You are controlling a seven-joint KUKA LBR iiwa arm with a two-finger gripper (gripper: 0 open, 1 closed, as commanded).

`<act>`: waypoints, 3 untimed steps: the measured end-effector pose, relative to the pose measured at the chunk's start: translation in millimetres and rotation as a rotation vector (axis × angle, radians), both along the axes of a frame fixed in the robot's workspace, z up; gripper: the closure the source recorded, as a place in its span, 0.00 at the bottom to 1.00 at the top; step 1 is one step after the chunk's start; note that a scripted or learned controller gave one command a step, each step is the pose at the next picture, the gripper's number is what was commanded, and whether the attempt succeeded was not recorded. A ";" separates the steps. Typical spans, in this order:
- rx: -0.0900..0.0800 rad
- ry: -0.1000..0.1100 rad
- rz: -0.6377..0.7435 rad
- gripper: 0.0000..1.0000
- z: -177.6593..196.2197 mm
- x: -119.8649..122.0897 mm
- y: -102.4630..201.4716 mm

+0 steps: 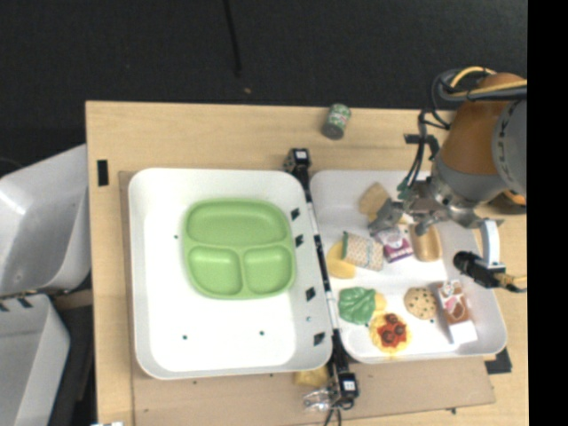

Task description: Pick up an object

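Observation:
My gripper [397, 220] hangs low over the middle of the right bin [342, 189], reaching in from the right. Just beneath and beside it lie a purple-and-white packet [397, 249] and a brown cylinder [427, 243]. A tan wedge [373, 198] sits a little behind it. To its left are a patterned cracker-like piece [363, 252] and a yellow piece [339, 264]. Nearer the front lie a green leaf [357, 305], a red-and-yellow pizza slice [390, 331], a cookie [419, 303] and a red-and-white box [454, 312]. Nothing visibly sits in the gripper.
The left bin [151, 327] holds a green divided plate [238, 247]. A small greenish can [336, 121] lies on the wooden bench behind the bins. Black clips run along the seam between the bins [312, 264].

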State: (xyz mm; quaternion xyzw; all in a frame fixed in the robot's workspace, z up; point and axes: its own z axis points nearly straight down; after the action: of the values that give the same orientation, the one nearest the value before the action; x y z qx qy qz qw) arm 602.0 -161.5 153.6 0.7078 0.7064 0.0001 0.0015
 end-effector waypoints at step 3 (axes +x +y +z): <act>0.005 -0.005 0.010 0.00 53.4 -77.2 108.3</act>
State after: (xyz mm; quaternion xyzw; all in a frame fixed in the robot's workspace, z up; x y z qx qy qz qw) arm 524.8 -53.2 207.0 0.7044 0.7098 0.0036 0.0016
